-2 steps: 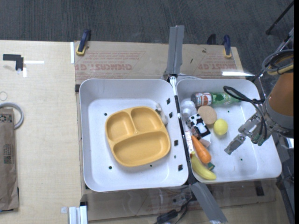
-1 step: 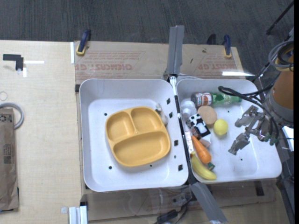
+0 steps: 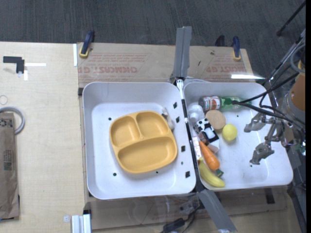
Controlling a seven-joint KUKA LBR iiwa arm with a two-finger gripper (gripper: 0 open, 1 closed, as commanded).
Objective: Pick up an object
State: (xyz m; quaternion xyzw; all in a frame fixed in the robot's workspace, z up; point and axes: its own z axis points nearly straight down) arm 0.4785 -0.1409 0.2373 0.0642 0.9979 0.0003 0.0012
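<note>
Starting at the far left: finding a brown paper bag [image 3: 7, 164] lying flat on the bench [image 3: 43, 144], running off the left edge. Moving right, coming to the left bin [image 3: 85, 130], holding a yellow divided plate [image 3: 143, 141] sitting near its middle, turned at a slight angle. Passing behind it a sheet of cardboard [image 3: 146, 64], pinned at its far corners by two blue clamps [image 3: 87, 42].

Crossing into the right bin [image 3: 265, 181], meeting the objects crowding along its left wall: a green bottle [image 3: 221, 102] with a red label lying on its side at the far end, a brown rounded piece [image 3: 215, 120] just in front of it, a black-and-white toy [image 3: 206, 129] touching that piece, a lemon [image 3: 229, 132] just right of the toy, then a carrot [image 3: 210, 154] lying tilted and overlapping a banana [image 3: 212, 175] at the near end.

Ending at the gripper [image 3: 257, 141], reaching in from the right and hanging over bare bin floor right of the lemon, apart from every object. Showing its fingers [image 3: 253, 126] spread wide, gripping nothing.
</note>
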